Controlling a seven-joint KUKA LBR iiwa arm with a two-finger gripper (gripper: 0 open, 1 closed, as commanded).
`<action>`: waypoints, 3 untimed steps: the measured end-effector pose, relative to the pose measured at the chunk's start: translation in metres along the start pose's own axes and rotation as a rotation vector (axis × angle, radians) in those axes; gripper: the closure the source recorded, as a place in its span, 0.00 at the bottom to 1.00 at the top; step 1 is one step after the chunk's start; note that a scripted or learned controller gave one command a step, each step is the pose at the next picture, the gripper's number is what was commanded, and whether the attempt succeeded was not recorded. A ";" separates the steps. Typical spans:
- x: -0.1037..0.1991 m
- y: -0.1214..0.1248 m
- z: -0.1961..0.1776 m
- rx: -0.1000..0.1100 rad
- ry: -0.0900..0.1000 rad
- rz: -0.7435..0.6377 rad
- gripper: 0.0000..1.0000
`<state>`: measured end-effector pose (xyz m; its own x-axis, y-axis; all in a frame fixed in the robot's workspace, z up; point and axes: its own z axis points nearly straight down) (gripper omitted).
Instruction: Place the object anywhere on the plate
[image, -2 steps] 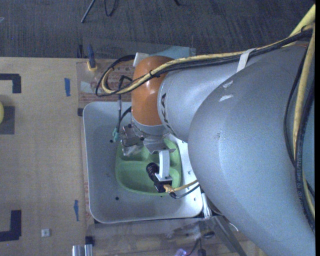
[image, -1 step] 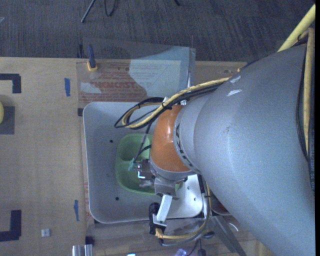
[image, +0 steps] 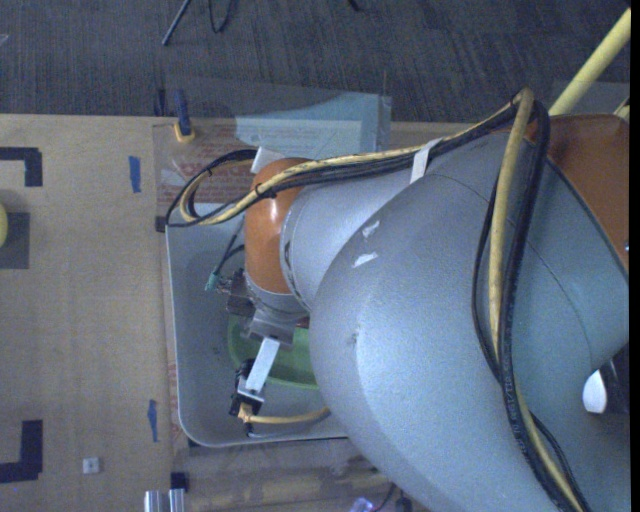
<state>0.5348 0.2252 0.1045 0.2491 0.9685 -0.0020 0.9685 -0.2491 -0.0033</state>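
Observation:
A green plate (image: 238, 345) lies in the white bin (image: 190, 330), and I see just a sliver of it to the left of and below the wrist. My gripper (image: 264, 326) hangs straight over that plate, below the orange band (image: 265, 240). The big grey arm (image: 430, 320) reaches in from the right and covers most of the bin. Whatever lies on the plate under the wrist is hidden.
The bin's left wall and front corner (image: 205, 435) border bare brown bench (image: 80, 300) with blue tape marks (image: 134, 172) and black corner marks (image: 25, 165). A pale box (image: 310, 125) stands behind the bin. A yellow thing (image: 3, 225) sits at the far left edge.

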 end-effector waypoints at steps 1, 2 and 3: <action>-0.004 0.001 0.002 0.002 -0.007 0.005 0.00; -0.002 0.000 -0.008 0.003 -0.005 0.001 1.00; -0.034 0.030 0.011 -0.003 0.017 -0.118 1.00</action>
<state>0.5548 0.1846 0.0938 0.1334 0.9910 0.0148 0.9911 -0.1334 0.0004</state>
